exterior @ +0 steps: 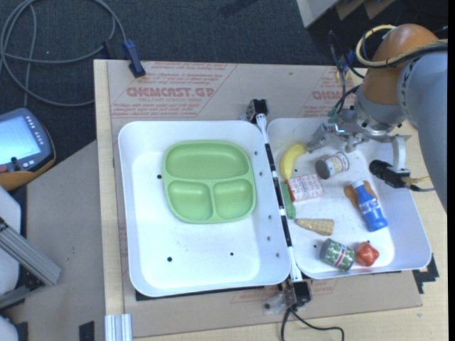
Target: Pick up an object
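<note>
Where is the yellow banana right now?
The yellow plastic banana lies in the right white bin, against its left edge, just above the small pink-and-white box and left of the little silver can.

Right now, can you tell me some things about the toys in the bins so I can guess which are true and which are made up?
1. The green plate sits in the left bin. True.
2. The banana lies on the green plate. False: it lies in the right bin.
3. The blue bottle is in the right bin. True.
4. The strawberry is beside the banana. False: it lies at the near edge, next to the green can.
</note>
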Controlling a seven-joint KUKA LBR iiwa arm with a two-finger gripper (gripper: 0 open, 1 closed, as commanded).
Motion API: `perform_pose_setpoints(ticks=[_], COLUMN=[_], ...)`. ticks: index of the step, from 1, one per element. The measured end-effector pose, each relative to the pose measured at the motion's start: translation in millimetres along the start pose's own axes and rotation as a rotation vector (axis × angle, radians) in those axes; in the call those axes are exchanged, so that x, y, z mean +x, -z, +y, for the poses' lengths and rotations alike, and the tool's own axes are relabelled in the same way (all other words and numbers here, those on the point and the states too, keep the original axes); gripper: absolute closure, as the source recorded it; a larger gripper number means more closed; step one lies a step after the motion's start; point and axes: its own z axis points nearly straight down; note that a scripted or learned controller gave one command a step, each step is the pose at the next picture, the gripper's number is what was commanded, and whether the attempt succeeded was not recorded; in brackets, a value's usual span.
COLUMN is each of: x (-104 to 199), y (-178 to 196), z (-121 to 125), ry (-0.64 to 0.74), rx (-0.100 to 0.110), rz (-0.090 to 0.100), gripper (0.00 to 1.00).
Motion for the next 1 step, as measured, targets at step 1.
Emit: perform_pose_setpoints(ticks=[1], x=[4.6], y=[-1.7], z=[-52.7], ry=[-0.002], rx=[0.007], rz=[0.002], gripper=[0.00])
